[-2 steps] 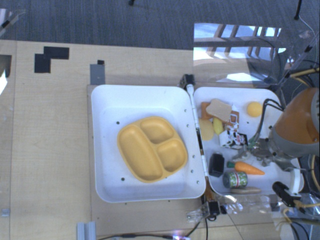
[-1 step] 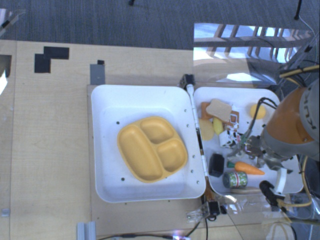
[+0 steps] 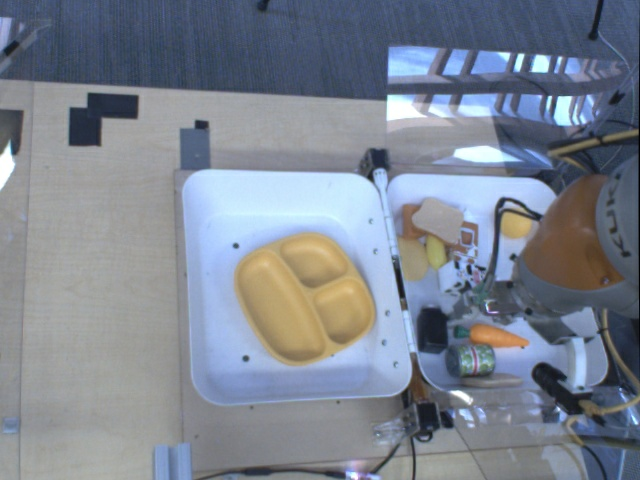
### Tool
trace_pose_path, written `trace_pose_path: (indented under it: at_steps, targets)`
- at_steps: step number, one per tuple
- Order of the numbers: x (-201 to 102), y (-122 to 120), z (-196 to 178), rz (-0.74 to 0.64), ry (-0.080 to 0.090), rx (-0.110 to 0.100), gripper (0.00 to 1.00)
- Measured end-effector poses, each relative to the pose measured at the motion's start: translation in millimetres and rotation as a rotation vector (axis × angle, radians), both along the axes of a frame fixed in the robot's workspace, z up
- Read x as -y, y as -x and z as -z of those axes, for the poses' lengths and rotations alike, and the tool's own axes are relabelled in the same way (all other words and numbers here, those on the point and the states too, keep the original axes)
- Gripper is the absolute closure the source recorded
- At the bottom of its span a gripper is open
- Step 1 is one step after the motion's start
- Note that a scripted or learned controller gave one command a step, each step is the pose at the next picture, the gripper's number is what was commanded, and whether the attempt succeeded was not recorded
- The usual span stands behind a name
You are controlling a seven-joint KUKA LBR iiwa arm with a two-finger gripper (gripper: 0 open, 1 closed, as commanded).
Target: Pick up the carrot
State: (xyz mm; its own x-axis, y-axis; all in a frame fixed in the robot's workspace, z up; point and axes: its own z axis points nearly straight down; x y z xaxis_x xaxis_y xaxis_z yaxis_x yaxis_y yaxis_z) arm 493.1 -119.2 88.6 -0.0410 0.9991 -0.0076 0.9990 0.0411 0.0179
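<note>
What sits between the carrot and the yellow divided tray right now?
In the camera view, a black block lies between the carrot and the yellow tray, along with the two bins' adjoining walls. A green can sits just below the carrot.

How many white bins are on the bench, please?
2. The left white bin holds a yellow divided tray. The right white bin holds the carrot, a green can and other small items, partly covered by the arm.
</note>
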Motion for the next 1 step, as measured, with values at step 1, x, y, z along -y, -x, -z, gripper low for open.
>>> trace_pose_path:
  at_steps: [1]
  targets:
    - [2.3, -0.6, -0.4, -0.224, 0.0, 0.0, 0.0]
